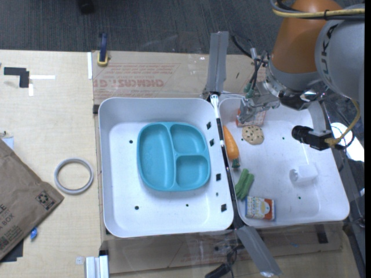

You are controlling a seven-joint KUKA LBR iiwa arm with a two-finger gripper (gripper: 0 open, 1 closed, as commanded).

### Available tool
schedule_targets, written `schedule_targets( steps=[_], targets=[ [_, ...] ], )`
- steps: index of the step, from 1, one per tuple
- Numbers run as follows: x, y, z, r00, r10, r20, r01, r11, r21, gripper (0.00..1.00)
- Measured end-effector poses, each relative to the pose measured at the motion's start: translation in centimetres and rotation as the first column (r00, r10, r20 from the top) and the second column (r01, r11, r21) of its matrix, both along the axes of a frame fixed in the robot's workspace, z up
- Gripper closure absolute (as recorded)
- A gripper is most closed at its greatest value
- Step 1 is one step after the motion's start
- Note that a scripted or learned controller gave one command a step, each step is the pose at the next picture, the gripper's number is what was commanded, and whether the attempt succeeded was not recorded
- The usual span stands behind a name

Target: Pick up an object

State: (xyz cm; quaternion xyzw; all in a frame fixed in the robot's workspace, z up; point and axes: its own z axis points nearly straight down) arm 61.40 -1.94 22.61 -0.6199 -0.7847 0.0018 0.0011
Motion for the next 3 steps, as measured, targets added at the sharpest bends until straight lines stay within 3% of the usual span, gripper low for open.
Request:
schedule_targets(
  steps=[1, 2, 3],
  targets=[
    [-5.5, -5.0, 0.7, 0.972, 0.236, 0.001, -0.236, 0.972, 0.001, 1.00],
    [-6.9, 1.9, -3.7, 0.997, 0.076, -0.002, -0.076, 0.997, 0.001, 1.00],
    [-12.9, 1.6, -3.7, 0.997, 0.075, -0.001, -0.075, 0.997, 0.001, 1.00]
  ],
)
